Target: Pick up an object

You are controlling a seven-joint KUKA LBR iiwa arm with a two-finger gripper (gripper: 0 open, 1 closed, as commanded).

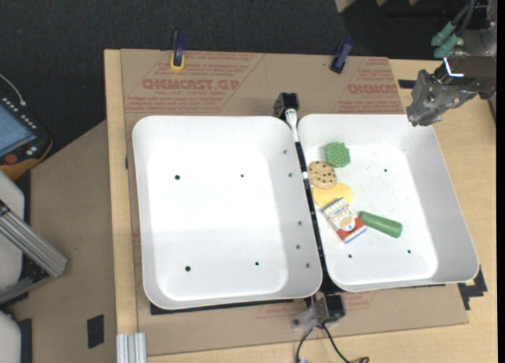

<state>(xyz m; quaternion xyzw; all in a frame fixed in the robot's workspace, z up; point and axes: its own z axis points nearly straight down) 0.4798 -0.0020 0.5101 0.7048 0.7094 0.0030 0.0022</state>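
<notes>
A: Nearest the lens is the near rim of the left bin (pixel 229 300), and nothing in that bin is worth a try. Where is the claw?

B: The claw (pixel 424 109) hangs above the far right corner of the right bin (pixel 442 196). It is dark and small there, so I cannot tell how it is set.

A: And the things to pick?

B: Well apart from it, bunched by the divider: a green scrubby piece (pixel 338 153), a cookie (pixel 321 173) touching a yellow piece (pixel 331 194), a small red and white packet (pixel 344 218), and a green cylinder (pixel 382 224) just beside that.

A: The risk, then?

B: Crowding, I'd say. Coming down on the cookie could catch its neighbour or the bin wall. The cylinder may roll away, and the flat packet offers little to pinch.
</notes>
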